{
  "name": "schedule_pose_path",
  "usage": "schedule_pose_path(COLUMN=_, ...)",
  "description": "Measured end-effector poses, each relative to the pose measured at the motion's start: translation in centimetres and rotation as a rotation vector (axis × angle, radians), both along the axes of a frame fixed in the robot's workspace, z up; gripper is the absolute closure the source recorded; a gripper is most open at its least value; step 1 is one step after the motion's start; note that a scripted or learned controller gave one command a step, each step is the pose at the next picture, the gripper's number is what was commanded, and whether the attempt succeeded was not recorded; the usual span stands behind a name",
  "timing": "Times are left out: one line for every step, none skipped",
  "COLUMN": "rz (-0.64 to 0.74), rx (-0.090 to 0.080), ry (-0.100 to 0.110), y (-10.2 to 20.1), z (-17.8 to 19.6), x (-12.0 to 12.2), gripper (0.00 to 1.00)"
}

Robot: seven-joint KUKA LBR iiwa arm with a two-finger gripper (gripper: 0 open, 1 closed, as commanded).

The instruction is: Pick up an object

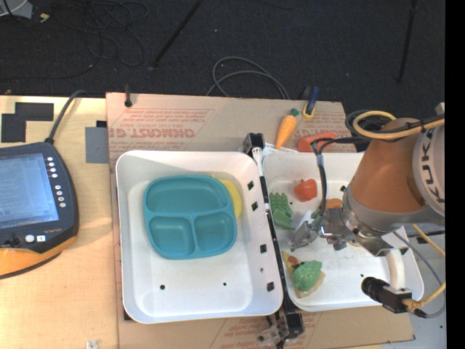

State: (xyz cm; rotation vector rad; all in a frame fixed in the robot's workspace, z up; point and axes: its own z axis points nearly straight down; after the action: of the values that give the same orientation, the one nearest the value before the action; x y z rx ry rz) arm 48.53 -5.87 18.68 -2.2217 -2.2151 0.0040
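Now | pincer [309,233] low in right bin [349,293] | green toy [307,275] just beside

A dark carpeted floor [218,27] is seen behind the bench, crossed by loose cables [247,75]. The wooden bench top [58,297] is covered in part by cardboard [189,122]. A tablet [33,195] is set at left.

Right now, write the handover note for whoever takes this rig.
Gripper: low in the right white bin, between the leafy green toy and the green-topped toy slice; finger state unclear, nothing visibly held.
Red round toy lies further back in that bin.
Teal divided plastic plate sits in the left white bin, covering part of a yellow item.
Done: nothing visibly picked. Left: grasp and lift one object.
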Motion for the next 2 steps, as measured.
schedule_pose_path(rz=-0.001, rx=0.001, ry=0.003, y=-0.1, z=1.0, x=0.0, gripper=1.00)
schedule_pose_path(rz=0.005, rx=0.000, ry=-0.003, y=4.3, z=5.6, x=0.9, gripper=1.00)
